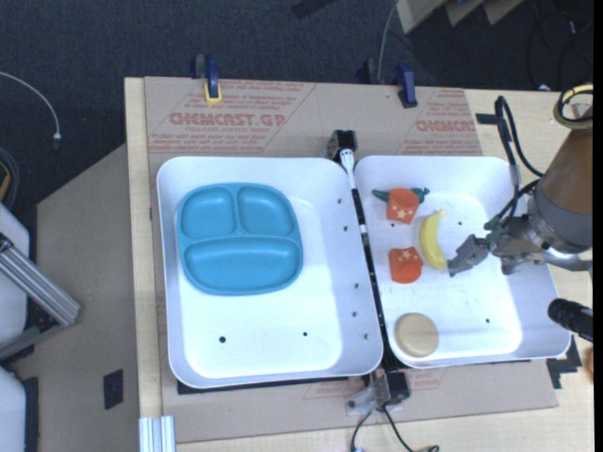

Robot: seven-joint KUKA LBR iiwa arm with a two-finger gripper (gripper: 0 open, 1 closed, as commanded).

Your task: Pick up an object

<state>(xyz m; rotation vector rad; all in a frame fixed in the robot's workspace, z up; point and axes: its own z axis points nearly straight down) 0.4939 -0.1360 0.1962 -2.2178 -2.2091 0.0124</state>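
A single fixed camera looks down at a slant from above the surface [283, 111], far enough back to take in both white bins [179, 252] whole.

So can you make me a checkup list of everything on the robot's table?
Surface: brown board bearing two white bins, left bin and right bin, side by side.
Job's things: in the right bin, a banana, two orange-red toy pieces, and a round tan piece at the near edge.
Clutter: blue divided plate in the left bin.
Grippers: gripper low over the right bin, just right of the banana, holding nothing that shows.
Cables: black cable by the arm; more on the floor.
Surroundings: dark carpet, blue clamps.
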